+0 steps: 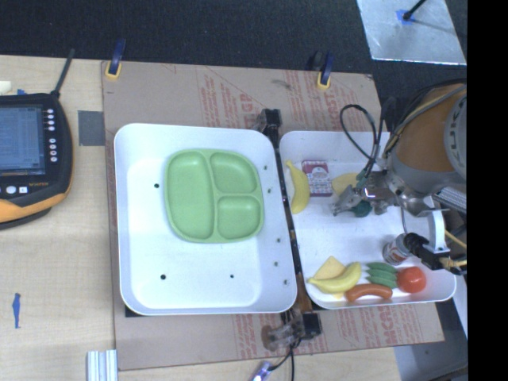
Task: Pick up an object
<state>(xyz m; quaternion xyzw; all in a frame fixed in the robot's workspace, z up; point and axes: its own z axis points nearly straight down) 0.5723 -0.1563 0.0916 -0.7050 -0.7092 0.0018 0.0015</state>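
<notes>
Two shallow white bins sit side by side on the table [48, 292], and my work is in the right bin [349, 240], right of centre in the frame. The left bin [135, 236] carries a green divided plate [213, 194], which is no concern of mine for now.

My pincer [355, 203] is down low in the upper half of the right bin. Whether it is spread or pressed together I cannot tell — the metal there blurs into one grey lump. A small dark green thing [363, 209] lies right at it, touching or nearly so, but I cannot say it is gripped.

Just up and left of the pincer are a yellow piece [344, 182], a small red and white box [317, 178] and, against the bin's left wall, a banana [298, 187]. Along the bin's lower edge lie a second yellow fruit [340, 278], a green pepper [382, 273], a red tomato [411, 279] and a long red piece [369, 294], with a small can [394, 251] just above them.

I judge this to be the grasp step — I am down among the things, with nothing lifted that I can vouch for. The next move calls for closing squarely on the green thing, then rising straight and slowly, keeping off the yellow piece and the box. Should I come up bare, the lower row offers other targets to try.
</notes>
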